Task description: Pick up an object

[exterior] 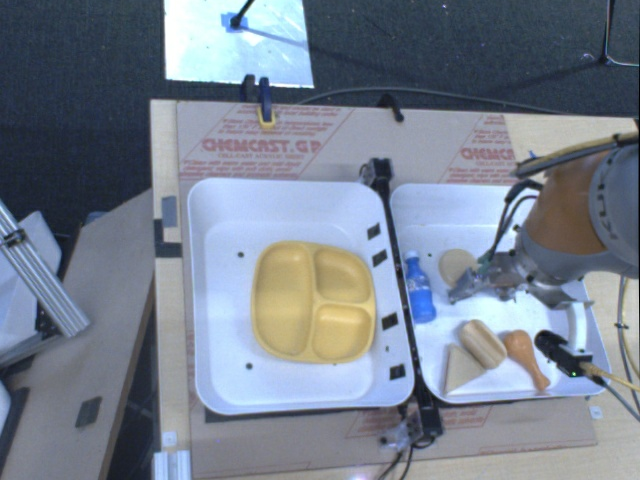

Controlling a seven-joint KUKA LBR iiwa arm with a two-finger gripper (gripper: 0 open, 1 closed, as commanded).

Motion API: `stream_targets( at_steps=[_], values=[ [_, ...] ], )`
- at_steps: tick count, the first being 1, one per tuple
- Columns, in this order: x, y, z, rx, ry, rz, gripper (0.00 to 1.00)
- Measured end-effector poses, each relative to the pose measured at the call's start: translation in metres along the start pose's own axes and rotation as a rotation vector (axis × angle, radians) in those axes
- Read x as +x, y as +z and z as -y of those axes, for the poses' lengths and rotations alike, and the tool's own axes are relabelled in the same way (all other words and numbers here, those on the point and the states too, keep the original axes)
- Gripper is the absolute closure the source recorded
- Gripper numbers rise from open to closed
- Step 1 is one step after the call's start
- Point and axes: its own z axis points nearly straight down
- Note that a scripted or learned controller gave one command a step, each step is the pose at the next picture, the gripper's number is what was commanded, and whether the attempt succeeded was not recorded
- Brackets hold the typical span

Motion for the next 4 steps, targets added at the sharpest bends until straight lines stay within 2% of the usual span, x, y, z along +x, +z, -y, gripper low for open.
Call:
stream_targets(
  at_steps=[1, 3, 4],
  values=[
    [0.0, -0.013, -0.002, -0.005, -0.001, 0.001, 1.0],
    [0.005, -0.116, 0.002, -0.01, -0.003, 0.003, 1.0],
    [0.056, -0.117, -0.029, -0.006, -0.009, -0.001, 1.0]
  ],
)
